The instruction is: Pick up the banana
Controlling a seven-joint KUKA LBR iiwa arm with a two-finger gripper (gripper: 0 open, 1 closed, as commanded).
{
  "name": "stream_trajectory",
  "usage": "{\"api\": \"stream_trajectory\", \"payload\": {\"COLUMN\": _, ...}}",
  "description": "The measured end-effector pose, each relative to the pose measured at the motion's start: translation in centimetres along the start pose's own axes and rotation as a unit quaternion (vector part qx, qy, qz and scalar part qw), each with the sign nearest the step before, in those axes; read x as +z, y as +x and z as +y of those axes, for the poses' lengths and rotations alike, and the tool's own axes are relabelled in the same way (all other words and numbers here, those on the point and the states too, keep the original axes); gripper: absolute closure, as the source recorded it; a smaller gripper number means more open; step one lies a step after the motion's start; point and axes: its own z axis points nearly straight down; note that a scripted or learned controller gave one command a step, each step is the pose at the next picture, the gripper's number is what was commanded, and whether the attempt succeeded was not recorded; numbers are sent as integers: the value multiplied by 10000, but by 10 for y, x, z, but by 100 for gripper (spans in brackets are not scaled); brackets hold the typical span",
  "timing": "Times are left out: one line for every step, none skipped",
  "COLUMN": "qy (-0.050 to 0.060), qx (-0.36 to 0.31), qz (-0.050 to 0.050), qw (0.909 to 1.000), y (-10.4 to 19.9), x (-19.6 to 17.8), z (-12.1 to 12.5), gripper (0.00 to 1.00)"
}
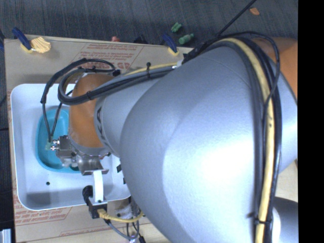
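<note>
One white bin (pixel 20 135) was seen, with one blue bowl (pixel 50 135) inside it; two blue clamps (pixel 21 36) beyond it.

Grey arm (pixel 202 146), orange band (pixel 83 115), black and yellow cables (pixel 268 135).
</note>
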Motion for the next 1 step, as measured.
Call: {"api": "stream_trajectory", "payload": {"qy": -28, "qx": 648, "qz": 13, "qw": 9979, "y": -104, "x": -60, "z": 5, "gripper": 100}}
